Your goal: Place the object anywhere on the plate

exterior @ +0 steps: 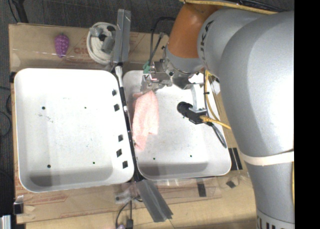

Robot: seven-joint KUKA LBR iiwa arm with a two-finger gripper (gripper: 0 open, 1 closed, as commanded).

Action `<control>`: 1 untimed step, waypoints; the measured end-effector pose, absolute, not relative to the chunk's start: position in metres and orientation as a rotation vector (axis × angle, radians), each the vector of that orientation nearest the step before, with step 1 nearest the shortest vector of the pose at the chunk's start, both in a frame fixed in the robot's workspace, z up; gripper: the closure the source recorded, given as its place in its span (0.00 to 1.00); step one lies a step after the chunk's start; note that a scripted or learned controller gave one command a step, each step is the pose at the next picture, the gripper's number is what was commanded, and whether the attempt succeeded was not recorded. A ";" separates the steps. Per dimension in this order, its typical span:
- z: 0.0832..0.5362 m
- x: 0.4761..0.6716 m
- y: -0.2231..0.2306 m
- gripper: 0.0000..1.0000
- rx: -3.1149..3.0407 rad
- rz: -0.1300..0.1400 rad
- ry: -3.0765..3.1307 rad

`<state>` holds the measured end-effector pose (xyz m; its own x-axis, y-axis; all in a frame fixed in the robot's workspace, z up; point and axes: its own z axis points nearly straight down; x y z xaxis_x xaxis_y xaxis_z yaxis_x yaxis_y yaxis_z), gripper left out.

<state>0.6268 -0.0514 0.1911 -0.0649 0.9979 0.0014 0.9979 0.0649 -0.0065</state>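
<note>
**Robot arm over the right bin with a pink cloth hanging at its claw**

Nearest the camera's foot, the bench edge carries some grey brackets (152, 200). Above them two shallow white bins sit side by side: the left bin (65, 178) and the right bin (185, 170). A large grey arm (250, 88) with an orange band (187, 30) reaches in from the right and bends down over the right bin's far end.

The claw (152, 80) sits at the far left corner of the right bin. I cannot tell whether it is spread or pinching. The pink cloth (145, 118), the thing to be placed, runs from directly under the claw toward the camera, along the divider between the bins. Its top end appears to meet the claw.

No plate is plain to see, so the target is uncertain. The limp cloth could slip free, or drape over the divider.

Farthest away, a purple object (61, 44) and a white coil (102, 42) rest on the bench.
</note>
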 end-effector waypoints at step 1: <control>0.231 0.627 -0.051 1.00 -2.136 0.004 -2.300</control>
